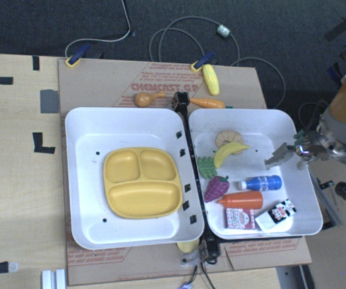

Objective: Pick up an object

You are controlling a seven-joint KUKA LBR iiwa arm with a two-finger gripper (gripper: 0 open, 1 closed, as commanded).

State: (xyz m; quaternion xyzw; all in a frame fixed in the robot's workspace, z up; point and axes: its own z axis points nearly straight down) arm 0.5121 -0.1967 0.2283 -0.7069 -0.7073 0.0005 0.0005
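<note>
Here the gripper hovers at the right bin's right wall, fingers apparently apart and holding nothing. The blue bottle lies just below it in that bin; best to descend squarely across its narrow body, clear of the wall.

A dark blue-grey carpet covers the far part of the scene, with thin cables looping across it. Nearer lies a pale wooden bench top bearing black tape marks on the left. A brown cardboard sheet with red print rests on the bench, held at its far edge by blue and yellow clamps. Light is even and soft.
</note>
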